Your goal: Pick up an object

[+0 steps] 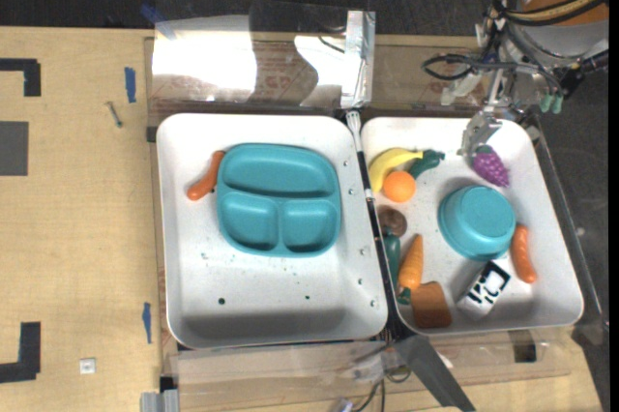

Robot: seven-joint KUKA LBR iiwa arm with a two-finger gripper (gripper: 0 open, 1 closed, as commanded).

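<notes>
across the left bin (184,299) we see a teal divided tray (279,199) with an orange sausage (204,178) tucked against its left rim; a grasp there risks dragging the tray along. moving right, the second bin (556,294) crowds a banana (392,161), an orange ball (398,187), a carrot (411,263), a brown block (431,304), a teal bowl (478,220) and another sausage (523,253). at the bin's far right corner the tool (481,135) hangs just above the purple grapes (491,167), the likeliest target. we cannot tell whether it is parted or closed. the grapes sit near the wall and the bowl, so we judge a descent could clip either, or nudge the lumpy bunch away.
</notes>
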